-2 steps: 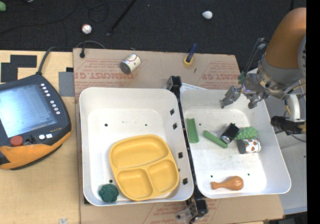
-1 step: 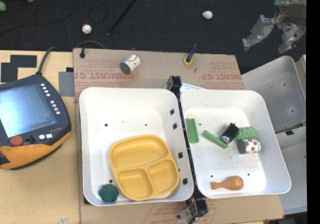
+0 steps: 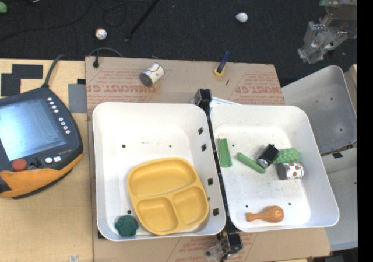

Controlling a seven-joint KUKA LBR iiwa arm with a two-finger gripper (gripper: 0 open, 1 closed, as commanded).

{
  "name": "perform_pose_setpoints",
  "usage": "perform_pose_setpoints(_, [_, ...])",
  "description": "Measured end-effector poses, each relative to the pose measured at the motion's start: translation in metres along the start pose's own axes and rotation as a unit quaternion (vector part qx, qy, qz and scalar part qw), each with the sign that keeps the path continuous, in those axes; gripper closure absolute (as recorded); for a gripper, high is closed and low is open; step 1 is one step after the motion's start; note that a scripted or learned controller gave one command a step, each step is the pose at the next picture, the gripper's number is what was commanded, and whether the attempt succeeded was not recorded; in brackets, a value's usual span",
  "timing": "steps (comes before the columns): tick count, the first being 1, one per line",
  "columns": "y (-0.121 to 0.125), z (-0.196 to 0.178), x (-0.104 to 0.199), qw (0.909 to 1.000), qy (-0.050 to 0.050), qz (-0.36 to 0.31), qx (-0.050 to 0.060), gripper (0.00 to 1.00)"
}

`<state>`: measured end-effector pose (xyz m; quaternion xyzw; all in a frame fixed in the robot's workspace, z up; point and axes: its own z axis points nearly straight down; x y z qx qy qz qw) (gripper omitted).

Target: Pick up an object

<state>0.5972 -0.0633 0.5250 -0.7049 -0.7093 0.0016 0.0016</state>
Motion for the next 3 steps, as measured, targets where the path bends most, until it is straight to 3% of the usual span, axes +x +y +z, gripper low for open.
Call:
perform_pose_setpoints(1, [-0.095,-0.013,-0.029,1.0,0.001,0.005,0.0,1.0])
perform_pose_setpoints(2, [-0.076,0.074,0.029,1.0,0.001,0.001,0.003,1.0])
perform_pose_setpoints(3, [-0.056,0.098,0.094,1.0,0.0,0.001,0.0,1.0])
